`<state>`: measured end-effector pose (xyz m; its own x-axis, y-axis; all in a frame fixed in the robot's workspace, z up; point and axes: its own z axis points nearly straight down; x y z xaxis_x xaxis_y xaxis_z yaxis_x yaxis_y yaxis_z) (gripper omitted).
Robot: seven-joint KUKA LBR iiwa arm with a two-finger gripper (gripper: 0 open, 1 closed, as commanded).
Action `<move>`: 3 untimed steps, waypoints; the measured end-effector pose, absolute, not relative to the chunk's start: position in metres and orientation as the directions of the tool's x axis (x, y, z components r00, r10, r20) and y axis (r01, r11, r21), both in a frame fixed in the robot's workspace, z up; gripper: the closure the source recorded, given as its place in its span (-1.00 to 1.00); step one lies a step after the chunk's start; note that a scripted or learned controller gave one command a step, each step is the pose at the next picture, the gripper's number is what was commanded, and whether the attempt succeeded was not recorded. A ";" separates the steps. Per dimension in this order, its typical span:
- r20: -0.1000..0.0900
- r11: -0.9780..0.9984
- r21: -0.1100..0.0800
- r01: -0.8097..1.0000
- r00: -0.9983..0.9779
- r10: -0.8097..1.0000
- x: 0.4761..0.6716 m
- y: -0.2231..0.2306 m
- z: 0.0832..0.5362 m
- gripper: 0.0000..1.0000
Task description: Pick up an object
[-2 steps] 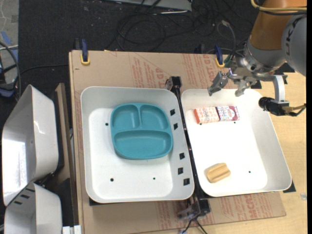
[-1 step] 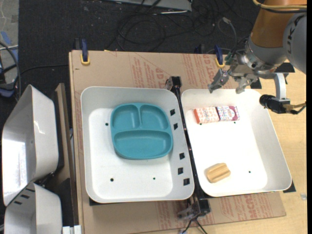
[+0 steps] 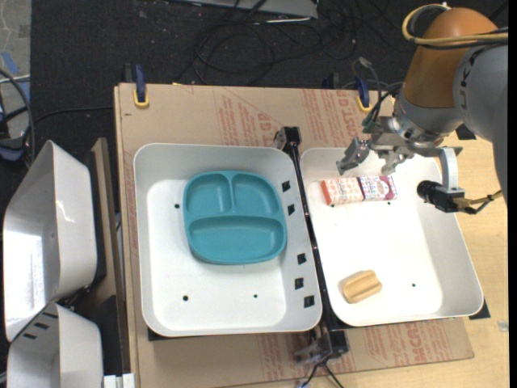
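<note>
Two fingers of the claw (image 3: 370, 155) are standing open, hanging just above the pink-and-white packet (image 3: 358, 189) lying in the upper part of the right bin (image 3: 452, 253). To grip well, it should be descending straight, straddling the packet's narrow width before closing

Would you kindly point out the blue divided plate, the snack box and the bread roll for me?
blue divided plate (image 3: 235, 217), camera view, on its large front compartment.
snack box (image 3: 358, 189), camera view, middle of its top face.
bread roll (image 3: 360, 286), camera view, centre of its crust.

Glossy white plastic bins (image 3: 161, 241) hold a smooth, matt teal plastic plate (image 3: 234, 217).
</note>
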<state>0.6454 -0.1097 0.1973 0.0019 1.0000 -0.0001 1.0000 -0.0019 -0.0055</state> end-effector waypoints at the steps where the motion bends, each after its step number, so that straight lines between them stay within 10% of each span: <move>1: 0.000 0.000 -0.004 1.000 0.000 1.000 0.647 -0.106 0.153 -1.00; 2: 0.000 -0.003 -0.006 1.000 0.003 1.000 0.640 -0.113 0.095 -1.00; 3: -0.001 -0.002 0.002 1.000 0.002 1.000 0.643 -0.113 0.110 1.00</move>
<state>0.6426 -0.1129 0.1096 0.0021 1.0000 -0.0012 1.0000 -0.0021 0.0023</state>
